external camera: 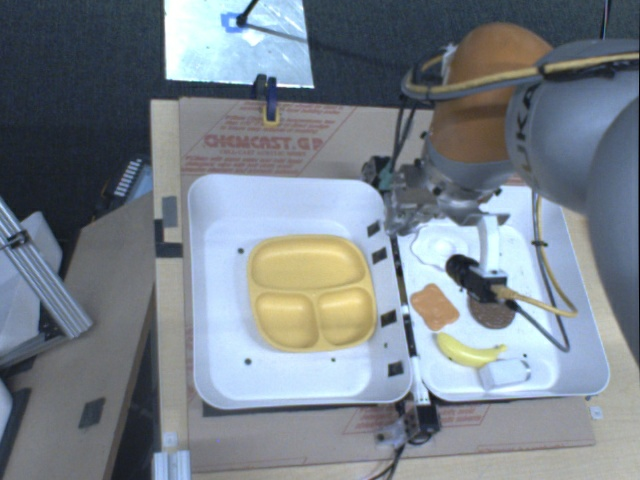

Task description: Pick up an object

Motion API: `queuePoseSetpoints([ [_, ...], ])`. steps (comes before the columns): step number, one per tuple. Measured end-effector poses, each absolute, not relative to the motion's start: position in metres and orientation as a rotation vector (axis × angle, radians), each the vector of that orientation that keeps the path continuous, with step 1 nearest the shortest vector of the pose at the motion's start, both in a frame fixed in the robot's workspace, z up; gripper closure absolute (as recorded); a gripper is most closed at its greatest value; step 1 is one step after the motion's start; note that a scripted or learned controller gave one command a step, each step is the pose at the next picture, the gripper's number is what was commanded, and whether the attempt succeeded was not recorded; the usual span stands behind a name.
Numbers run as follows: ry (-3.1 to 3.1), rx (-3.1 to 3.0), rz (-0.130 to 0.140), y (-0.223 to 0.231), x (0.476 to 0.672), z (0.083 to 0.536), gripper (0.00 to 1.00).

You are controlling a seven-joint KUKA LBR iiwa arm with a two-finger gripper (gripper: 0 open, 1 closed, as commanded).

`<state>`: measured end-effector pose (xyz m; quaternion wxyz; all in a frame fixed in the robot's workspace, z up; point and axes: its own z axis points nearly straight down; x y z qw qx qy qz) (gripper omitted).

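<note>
While the big grey arm [570, 128] is reaching over the top corner of the right bin [585, 363], its gripper [412, 208] is sitting low beside the wall that the two bins share. It is too hidden under the wrist for me to know if it is spread apart or pressed together. I am guessing that the thing it is going for is the flat white egg toy [436, 245], because that one is lying nearest, just below the gripper in this view. A few things could be going wrong from here. The egg toy is looking very thin and is lying flat on the bin floor, so the gripper may be sliding over it and grabbing only air. The gripper is also hanging close to the bin wall, so it may be bumping that wall on the way down. The other toys are crowding together (an orange flat piece [435, 306], a brown round piece [490, 315], a banana [468, 349] and a small pale block [503, 373] are all lying lower in the same bin), so one push could be knocking them about. The egg toy is looking white like the bin, smooth, with wavy edges.
</note>
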<state>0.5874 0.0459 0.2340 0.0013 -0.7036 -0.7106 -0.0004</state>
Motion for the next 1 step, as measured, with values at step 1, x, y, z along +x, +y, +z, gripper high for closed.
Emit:
queuePoseSetpoints([
  [1,-2.230,-2.209,-0.002,0.0944,0.5571,0.2383,1.00],
])
